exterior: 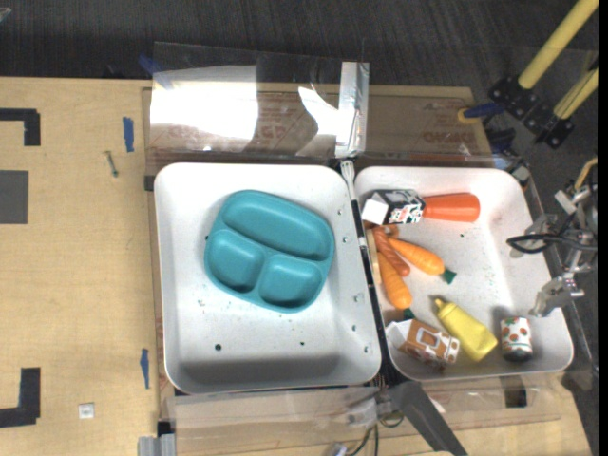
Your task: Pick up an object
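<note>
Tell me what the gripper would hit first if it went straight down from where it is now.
Probably the small white spotted can, just beside the gripper in the right bin; depth is unclear, so it may meet bare floor instead.

- A teal divided plate, with three compartments, is laid flat in the left white bin.
- An orange bottle with a black-and-white label is laid on its side at the far end of the right white bin.
- Carrots are clustered beside the dividing wall.
- A yellow bottle, a small brown box and a small spotted can are placed along the near edge.
</note>
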Controlling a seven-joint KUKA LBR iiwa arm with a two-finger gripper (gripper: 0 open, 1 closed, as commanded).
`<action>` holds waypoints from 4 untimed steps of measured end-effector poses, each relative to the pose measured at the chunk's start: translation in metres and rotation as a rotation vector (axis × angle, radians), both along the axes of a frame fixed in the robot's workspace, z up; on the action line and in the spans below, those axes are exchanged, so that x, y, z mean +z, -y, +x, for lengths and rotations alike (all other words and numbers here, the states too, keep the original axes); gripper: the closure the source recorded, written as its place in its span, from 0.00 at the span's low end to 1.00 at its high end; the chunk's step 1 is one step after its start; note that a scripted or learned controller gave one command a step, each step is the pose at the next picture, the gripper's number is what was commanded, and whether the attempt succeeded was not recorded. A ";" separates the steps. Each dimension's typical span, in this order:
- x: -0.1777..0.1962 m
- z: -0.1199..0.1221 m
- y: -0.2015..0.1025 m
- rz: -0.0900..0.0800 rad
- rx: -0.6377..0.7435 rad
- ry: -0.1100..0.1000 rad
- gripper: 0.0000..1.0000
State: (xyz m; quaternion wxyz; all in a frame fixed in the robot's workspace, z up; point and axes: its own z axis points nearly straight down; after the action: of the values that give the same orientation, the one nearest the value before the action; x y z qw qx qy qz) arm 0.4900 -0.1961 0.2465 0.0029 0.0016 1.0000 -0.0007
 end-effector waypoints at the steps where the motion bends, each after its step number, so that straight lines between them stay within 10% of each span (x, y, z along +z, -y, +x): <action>1: -0.145 -0.012 -0.032 0.005 0.051 -0.010 0.00; 3: -0.157 0.112 -0.099 0.001 0.157 0.008 0.00; 4: -0.157 0.060 -0.099 0.001 0.007 0.006 0.00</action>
State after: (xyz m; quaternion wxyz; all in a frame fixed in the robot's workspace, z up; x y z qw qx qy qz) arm 0.5497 -0.0972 0.0896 0.0058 -0.0021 1.0000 -0.0003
